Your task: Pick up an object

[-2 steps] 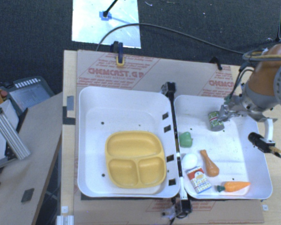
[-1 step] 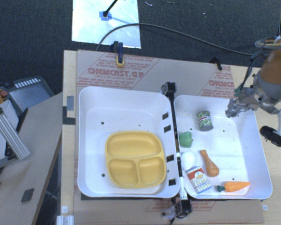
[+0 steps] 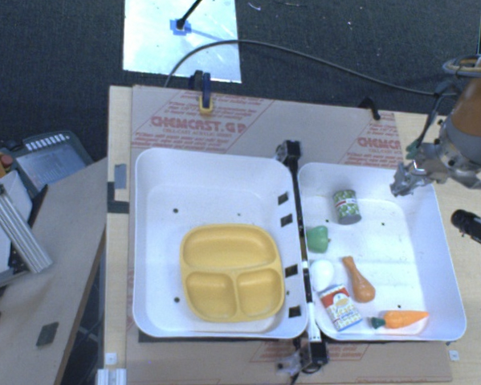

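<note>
Claw [image 3: 403, 182] first: it hangs at the far right corner of the right bin [image 3: 444, 263], over the rim, and it is too small and blurred for me to tell whether it is open or closed; nothing shows between its tips. The arm [image 3: 474, 119] comes in from the right, so that corner is simply its nearest way in.

On the table [image 3: 252, 120] the left bin [image 3: 154, 223] carries a yellow divided tray [image 3: 231, 271] toward its near edge, likely too wide and flat for a grab.

The likely targets all lie in the right bin. A small can [image 3: 347, 206] with a green label stands near the far edge, closest to the claw and apart from the rest, so I judge it the easiest pick. A green toy pepper [image 3: 318, 238] and a white egg [image 3: 322, 272] sit against the left wall. A brown drumstick [image 3: 357, 280] lies in the middle, a small red and white carton [image 3: 341, 306] near the near left corner, and an orange carrot [image 3: 400, 320] along the near edge.
</note>
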{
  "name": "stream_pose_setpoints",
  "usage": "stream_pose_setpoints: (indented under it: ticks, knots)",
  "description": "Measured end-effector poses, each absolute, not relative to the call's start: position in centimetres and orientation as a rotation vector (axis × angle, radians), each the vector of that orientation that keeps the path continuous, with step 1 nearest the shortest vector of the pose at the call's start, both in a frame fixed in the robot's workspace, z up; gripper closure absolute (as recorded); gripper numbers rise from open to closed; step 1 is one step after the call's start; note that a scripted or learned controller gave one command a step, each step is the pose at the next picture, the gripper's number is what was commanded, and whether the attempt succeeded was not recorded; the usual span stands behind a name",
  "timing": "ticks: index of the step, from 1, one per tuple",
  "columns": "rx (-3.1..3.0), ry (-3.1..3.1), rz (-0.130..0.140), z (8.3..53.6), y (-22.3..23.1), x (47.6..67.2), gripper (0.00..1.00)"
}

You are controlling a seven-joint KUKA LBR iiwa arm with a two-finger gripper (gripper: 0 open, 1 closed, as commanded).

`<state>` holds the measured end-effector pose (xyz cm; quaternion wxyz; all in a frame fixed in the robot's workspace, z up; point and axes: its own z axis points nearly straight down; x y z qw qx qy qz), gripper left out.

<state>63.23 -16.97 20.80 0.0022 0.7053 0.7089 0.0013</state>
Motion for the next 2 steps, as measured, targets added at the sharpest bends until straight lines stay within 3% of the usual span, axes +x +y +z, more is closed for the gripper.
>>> stream_pose_setpoints:
  ticks: [2]
  knots:
    - [2.21, 2.234, 0.005, 21.5, -5.4, 62.1, 1.0]
